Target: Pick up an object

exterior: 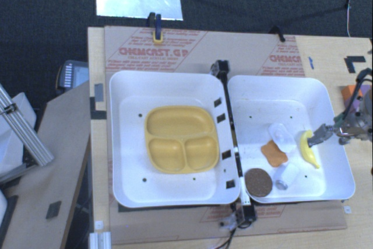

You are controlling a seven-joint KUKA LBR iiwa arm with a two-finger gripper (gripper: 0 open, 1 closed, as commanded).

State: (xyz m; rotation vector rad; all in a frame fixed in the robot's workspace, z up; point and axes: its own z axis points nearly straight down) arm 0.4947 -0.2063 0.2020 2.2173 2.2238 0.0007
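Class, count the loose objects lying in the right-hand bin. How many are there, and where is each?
5: banana near the right wall, orange piece mid-bin, brown disc at the front-left corner, two clear items behind and in front of the orange piece. More clear ones may be missed.

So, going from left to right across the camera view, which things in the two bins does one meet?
yellow divided plate → brown round disc → orange piece → yellow banana → gripper, at the right bin's right edge. The clear items near the orange piece overlap it, so I leave them out.
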